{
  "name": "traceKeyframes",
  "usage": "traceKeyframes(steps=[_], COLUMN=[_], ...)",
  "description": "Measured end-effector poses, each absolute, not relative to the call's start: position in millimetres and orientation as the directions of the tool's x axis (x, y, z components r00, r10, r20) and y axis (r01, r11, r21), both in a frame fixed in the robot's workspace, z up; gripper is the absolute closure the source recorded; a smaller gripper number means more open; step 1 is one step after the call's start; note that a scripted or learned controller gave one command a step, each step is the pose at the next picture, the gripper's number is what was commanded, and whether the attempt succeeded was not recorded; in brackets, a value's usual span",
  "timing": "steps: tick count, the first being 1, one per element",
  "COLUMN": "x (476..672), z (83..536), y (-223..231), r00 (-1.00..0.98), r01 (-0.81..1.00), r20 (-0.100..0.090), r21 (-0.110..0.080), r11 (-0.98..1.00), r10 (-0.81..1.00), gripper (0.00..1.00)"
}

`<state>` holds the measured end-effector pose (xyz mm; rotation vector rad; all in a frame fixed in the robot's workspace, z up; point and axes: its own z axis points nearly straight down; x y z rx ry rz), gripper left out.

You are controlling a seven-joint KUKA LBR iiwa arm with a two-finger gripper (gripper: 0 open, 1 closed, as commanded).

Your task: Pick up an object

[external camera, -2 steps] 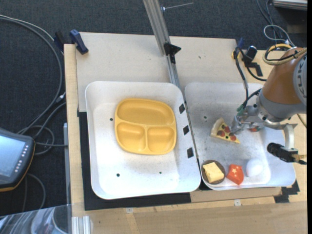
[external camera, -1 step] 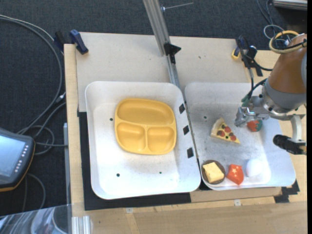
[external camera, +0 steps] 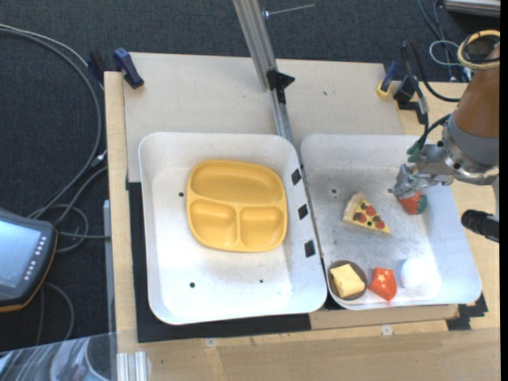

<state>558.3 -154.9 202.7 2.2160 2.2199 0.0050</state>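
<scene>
End effector [external camera: 407,187] is seen low over the right bin [external camera: 317,157], at its far right part, and it is placed directly upon a small red and green object [external camera: 414,203], which looks like a toy strawberry. Whether that object is really clamped cannot be told, because the metal parts hide the contact, and the object seems to rest on the bin floor. So the pick is judged as not yet done: the approach and the descent are made, while the closing and the lifting are left.

To the left of the end effector, a pizza slice [external camera: 366,213] is lying near by. Nearer to the camera, along the front wall of the bin, 3 more things are found: a yellow cheese piece on a brown disc [external camera: 346,280], a red piece [external camera: 383,283] just beside it, and a white rounded object [external camera: 417,273] almost below the end effector. Well apart to the left, in the left bin [external camera: 159,213], a yellow divided plate [external camera: 236,205] with 3 compartments is lying.
</scene>
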Motion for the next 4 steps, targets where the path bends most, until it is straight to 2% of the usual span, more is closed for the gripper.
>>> traceKeyframes(steps=[1, 2, 4], x=[564.3, 587.2, 614.6], z=[266.6, 262.2, 264.6], y=[-157.0, -96.9, 2.1], r00=[-0.002, -0.008, -0.007], r01=[1.000, 1.000, 1.000], r20=[-0.003, 0.001, 0.001], r21=[0.009, 0.003, 0.003], r11=[0.002, 0.008, 0.007], r10=[1.000, 1.000, 1.000], gripper=[1.00, 1.00, 1.00])
